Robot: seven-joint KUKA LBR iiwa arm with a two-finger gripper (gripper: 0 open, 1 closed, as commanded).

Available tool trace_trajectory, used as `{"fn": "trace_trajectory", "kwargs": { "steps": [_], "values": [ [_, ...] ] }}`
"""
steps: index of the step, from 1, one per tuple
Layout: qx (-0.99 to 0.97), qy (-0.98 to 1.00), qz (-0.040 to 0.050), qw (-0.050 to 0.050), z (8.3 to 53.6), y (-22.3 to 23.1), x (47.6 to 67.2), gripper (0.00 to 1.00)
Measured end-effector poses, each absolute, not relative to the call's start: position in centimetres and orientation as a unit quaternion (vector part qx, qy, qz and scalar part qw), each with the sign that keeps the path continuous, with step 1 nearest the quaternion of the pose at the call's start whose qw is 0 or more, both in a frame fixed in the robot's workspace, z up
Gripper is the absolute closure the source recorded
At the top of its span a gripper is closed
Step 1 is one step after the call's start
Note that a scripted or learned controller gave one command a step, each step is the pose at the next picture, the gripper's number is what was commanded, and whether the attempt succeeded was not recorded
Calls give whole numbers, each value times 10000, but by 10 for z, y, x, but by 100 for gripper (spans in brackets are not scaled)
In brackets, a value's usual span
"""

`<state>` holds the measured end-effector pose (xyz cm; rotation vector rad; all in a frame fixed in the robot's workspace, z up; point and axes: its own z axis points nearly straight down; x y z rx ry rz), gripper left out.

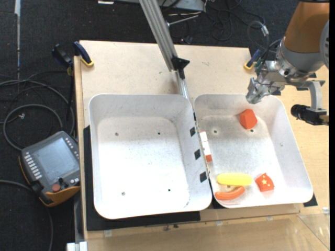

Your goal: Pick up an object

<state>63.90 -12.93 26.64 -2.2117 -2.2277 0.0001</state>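
While your gripper (255,94) hangs over the right bin (293,140), finger state I cannot tell, the orange block (248,118) lies just below-left of it.

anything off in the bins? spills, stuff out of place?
Nothing stands out. The orange block, yellow piece, curved orange piece and red block all lie inside the right bin. The pincer hangs at that bin's far edge, above the orange block.
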Motion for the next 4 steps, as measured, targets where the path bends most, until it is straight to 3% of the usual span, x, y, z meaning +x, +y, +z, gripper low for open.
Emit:
{"fn": "trace_trajectory", "kwargs": {
  "steps": [2,4],
  "values": [
    [-7046,-7096,6,19,241,-31,613,100],
    [-7037,-7105,0,16,246,74,585,100]
  ]
}}
